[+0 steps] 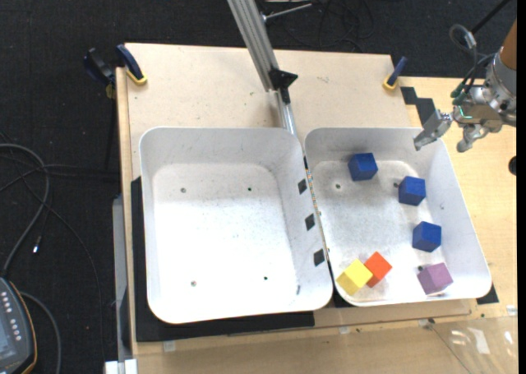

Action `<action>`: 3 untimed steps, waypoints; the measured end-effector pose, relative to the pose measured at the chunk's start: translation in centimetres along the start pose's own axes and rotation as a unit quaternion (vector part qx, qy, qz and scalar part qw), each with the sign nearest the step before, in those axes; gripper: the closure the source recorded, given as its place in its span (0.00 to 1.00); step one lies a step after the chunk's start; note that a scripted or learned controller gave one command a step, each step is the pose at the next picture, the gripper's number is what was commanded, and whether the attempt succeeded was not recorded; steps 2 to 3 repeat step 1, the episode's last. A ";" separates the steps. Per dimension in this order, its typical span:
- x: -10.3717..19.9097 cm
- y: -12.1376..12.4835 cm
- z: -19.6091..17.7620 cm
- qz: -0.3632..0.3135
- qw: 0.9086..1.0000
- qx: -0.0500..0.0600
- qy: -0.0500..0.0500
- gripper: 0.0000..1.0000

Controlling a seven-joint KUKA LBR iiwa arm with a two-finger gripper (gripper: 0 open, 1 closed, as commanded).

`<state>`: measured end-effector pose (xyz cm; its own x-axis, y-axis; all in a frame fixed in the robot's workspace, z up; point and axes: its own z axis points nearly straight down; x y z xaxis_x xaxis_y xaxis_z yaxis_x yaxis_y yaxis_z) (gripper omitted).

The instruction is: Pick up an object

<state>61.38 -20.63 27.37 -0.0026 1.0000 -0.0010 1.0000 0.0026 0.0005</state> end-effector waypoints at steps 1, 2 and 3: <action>2.8 -0.4 2.7 -0.001 1.000 0.002 0.001 0.00; 2.8 -0.4 2.7 -0.001 1.000 0.002 0.001 0.00; 2.8 -0.4 2.7 -0.001 1.000 0.002 0.001 0.00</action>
